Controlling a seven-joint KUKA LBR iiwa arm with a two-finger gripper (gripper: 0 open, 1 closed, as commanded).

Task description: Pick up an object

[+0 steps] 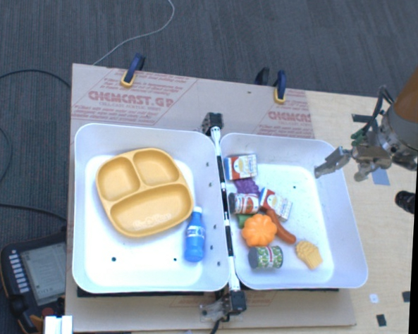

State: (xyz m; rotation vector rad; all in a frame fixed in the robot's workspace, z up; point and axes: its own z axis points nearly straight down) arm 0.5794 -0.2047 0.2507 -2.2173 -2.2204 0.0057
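the gripper hangs at the far right rim of the right bin, fingers spread apart with nothing between them. the toy food lies to its left and nearer the camera: the orange pumpkin mid-cluster, the green can beyond it. the yellow corn piece looks the closest reach.
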